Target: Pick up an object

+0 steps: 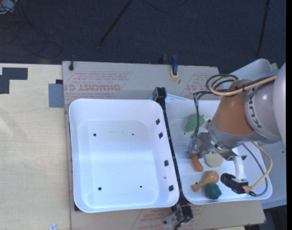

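My gripper (195, 150) is low in the right bin (184, 110), reaching in from the right under the grey and orange arm. Its tip sits right over the upper end of a small orange carrot-like piece (197, 164); whether it touches the piece is hidden. A green leafy toy (192, 124) lies just behind the gripper. A cream round piece (214, 159) rests to the right of the orange piece, partly under the wrist. Nearer the front lie a tan pear-shaped piece (206, 179) and a dark teal ball (213, 191).
The left bin (78, 147) stands beside the right one, separated by a black-clipped divider (166, 138). Both bins rest on a cardboard sheet (112, 83) on the pale bench. The arm's body covers the right bin's far right part.
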`<state>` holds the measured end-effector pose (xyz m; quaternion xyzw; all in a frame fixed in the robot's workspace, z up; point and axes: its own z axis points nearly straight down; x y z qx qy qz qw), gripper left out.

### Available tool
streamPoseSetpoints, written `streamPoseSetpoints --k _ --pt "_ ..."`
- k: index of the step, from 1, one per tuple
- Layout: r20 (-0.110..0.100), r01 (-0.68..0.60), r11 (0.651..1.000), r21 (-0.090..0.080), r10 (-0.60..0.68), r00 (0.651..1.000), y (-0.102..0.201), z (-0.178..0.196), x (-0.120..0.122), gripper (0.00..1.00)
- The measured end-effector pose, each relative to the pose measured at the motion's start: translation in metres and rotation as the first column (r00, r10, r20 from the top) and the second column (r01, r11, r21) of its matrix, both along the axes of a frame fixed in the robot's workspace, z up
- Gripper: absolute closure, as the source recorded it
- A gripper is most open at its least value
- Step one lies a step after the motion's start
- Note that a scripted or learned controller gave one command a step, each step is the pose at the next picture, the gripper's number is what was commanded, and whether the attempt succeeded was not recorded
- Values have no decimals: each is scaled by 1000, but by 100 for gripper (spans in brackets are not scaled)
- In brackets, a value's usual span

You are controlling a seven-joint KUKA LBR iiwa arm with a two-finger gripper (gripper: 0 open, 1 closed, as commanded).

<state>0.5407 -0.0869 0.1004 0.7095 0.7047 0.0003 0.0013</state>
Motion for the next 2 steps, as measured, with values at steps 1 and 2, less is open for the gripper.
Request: streamPoseSetpoints --k 1,2 --pt "12 -10 1000 1 10 1000 28 259 -22 100" --pt "-7 -9 1000 3 9 1000 46 249 -67 100"
